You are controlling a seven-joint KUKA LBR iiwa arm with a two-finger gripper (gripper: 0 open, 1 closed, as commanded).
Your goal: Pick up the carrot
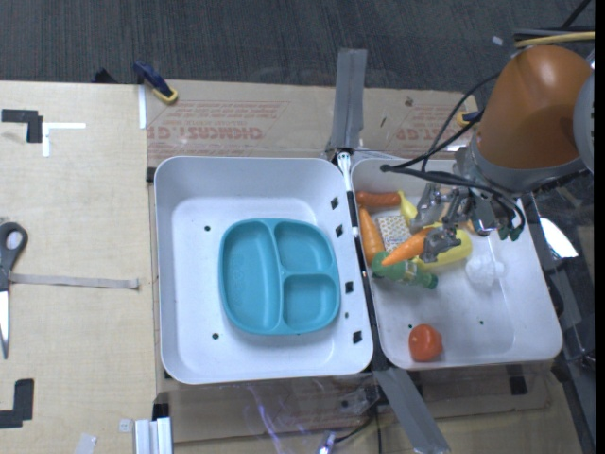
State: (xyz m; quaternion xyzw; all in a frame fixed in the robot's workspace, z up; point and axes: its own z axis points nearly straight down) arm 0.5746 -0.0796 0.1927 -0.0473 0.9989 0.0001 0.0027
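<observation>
Scissors: we see them at the far left edge, lying on the pale bench, with a strip of tape running right from them.
Clamp: a small blue and yellow one lies near the top of the cardboard, above the left bin.
Left bin: white and shallow; we see a teal divided plate lying flat in its middle, with three compartments.
Right bin: white, touching the left bin along the shared wall; we see its contents crowded into the upper left part.
Carrot: we place it in the right bin, orange with a green leafy end, lying at a slant; the green end points down and left, the orange tip points up and right to the gripper.
Other food: a second orange piece lies along the bin's left wall, an orange-red piece sits above it, a yellow piece sits just right of the carrot, and a red tomato rests well apart, near the bottom wall.
Clear object: a pale, see-through thing lies right of the yellow piece.
Gripper: we see it low over the carrot's upper end; we cannot tell how its jaws stand, nor whether it touches the carrot.
Arm: its orange band fills the upper right, with black cables looping beside it.
</observation>
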